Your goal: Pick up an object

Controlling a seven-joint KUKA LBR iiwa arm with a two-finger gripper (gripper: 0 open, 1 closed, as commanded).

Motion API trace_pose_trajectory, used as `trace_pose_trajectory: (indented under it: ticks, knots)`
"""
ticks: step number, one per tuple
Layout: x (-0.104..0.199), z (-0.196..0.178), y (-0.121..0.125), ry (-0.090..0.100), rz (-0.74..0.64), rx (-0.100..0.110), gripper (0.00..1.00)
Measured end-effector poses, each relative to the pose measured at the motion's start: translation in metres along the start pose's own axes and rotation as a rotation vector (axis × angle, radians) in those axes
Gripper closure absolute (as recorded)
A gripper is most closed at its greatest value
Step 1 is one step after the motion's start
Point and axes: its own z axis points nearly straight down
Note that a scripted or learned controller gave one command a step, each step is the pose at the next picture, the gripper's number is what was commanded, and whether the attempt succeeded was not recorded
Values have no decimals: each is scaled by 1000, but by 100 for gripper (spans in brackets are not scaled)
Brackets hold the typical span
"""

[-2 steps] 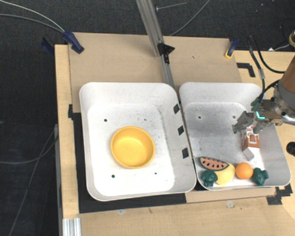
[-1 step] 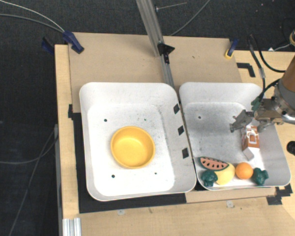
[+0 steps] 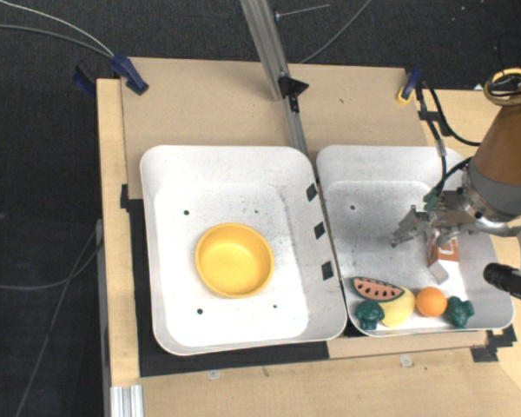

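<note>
My gripper point(image 3: 424, 243) hangs over the middle of the right bin point(image 3: 365, 189), open, with one grey finger point(image 3: 407, 229) splayed to the left and nothing visibly between the fingers. A small brown-and-white object point(image 3: 449, 249) lies just right of the gripper, partly hidden by it. Along the bin's near edge sit a watermelon slice point(image 3: 379, 288), a yellow fruit point(image 3: 400, 307), a dark green piece point(image 3: 370, 314), an orange point(image 3: 431, 302) and another green piece point(image 3: 458, 312). A yellow bowl point(image 3: 234, 258) rests in the left bin point(image 3: 174, 181).
A metal pole point(image 3: 269, 42) slants from the top of the view down to the gap between the bins. Blue and yellow clamps hold the bench corners. The grey and orange arm point(image 3: 504, 163) enters from the right, with black cables behind it.
</note>
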Motion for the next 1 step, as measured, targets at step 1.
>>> trace_pose_trajectory:
  ticks: [1]
  knots:
    - [-1, 64, -3, -1, 1, -1, 0]
